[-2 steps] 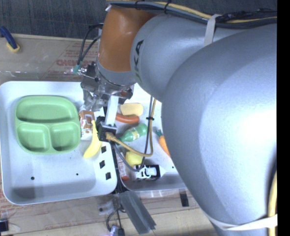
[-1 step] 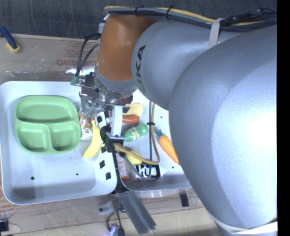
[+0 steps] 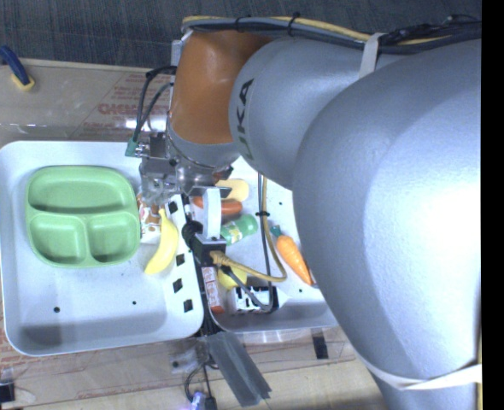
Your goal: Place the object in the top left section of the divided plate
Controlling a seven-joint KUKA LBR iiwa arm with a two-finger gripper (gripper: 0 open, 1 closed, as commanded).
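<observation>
Over the seam between the two white bins, the pincer (image 3: 160, 196) hung low beneath the orange band (image 3: 202, 92) of the grey arm (image 3: 380, 186), which came in from the right & took up much of that side. Whether the pincer was wide, narrow or closed on sth couldn't be told: dark wrist hardware & cables hid that part. Just below it & a touch right lay a yellow banana (image 3: 164, 244), curved, inside the left bin (image 3: 30, 314) near the bin's right wall; it looked loose on the bin floor, but contact w/ the pincer couldn't be judged. A small orange-and-white item (image 3: 151, 224) sat directly under the pincer, beside the banana's upper end, too blurred to name. Left of the pincer, near but apart from it, rested the green divided plate (image 3: 83, 216): one long section across its top, two smaller ones below. Right of the pincer, in the right bin (image 3: 316, 314), lay a red item (image 3: 222, 205), a green item (image 3: 240, 226) & a pale yellow piece (image 3: 233, 189), all close together & partly hidden by the arm. Farther right & lower was an orange carrot (image 3: 294, 259), pointing down-right. Far up-left of the pincer, off the bins, a blue-and-yellow clamp (image 3: 16, 67) sat at the bench edge.
</observation>
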